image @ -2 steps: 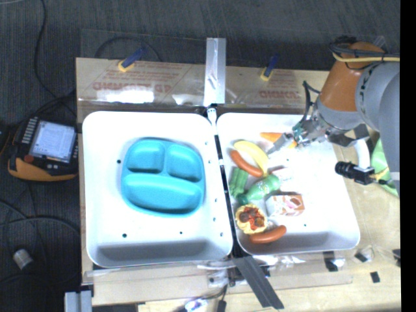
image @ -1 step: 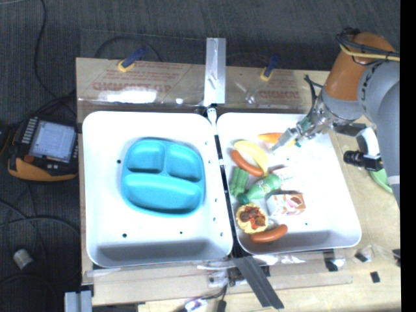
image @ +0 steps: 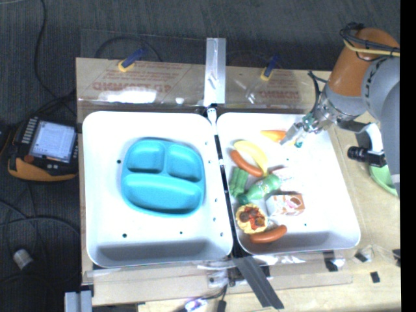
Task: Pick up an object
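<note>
Above the right bin (image: 338,174), my gripper (image: 294,137) hangs beside the orange wedge (image: 273,134); its grip I cannot tell.

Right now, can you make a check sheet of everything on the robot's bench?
Surface: bench bearing two white bins.
Job's things: right bin holds toy food: banana, sausage, pizza, green pepper, carton.
Clutter: blue tray in left bin.
End effector: over the right bin's far edge, beside an orange piece; holding nothing seen.
Cables: black ones on the floor, left.
Surroundings: small screen device left of bench.
</note>
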Controlling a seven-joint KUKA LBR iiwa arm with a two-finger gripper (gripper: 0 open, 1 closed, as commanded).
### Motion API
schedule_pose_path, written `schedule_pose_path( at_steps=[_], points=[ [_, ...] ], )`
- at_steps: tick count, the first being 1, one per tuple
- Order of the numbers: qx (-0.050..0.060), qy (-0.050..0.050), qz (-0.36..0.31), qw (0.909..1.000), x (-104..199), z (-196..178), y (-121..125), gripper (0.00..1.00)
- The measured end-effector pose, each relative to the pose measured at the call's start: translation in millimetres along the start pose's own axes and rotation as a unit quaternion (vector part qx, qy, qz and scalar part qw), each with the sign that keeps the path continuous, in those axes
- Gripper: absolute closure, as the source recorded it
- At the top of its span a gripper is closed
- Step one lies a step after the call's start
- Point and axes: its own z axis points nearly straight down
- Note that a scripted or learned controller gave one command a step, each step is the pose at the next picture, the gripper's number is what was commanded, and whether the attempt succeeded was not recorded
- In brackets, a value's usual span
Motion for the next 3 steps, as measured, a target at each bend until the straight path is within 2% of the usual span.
schedule_pose_path(
  at_steps=[1, 2, 3],
  points=[
    [-0.004, -0.01, -0.086, 0.9962, -0.7, 8.0, -0.2, 1.0],
    [-0.002, -0.004, -0.025, 0.9997, 20.7, -77.2, 3.4, 1.0],
    [-0.002, -0.003, -0.025, 0.9997, 20.8, -76.9, 3.3, 0.0]
  ],
)
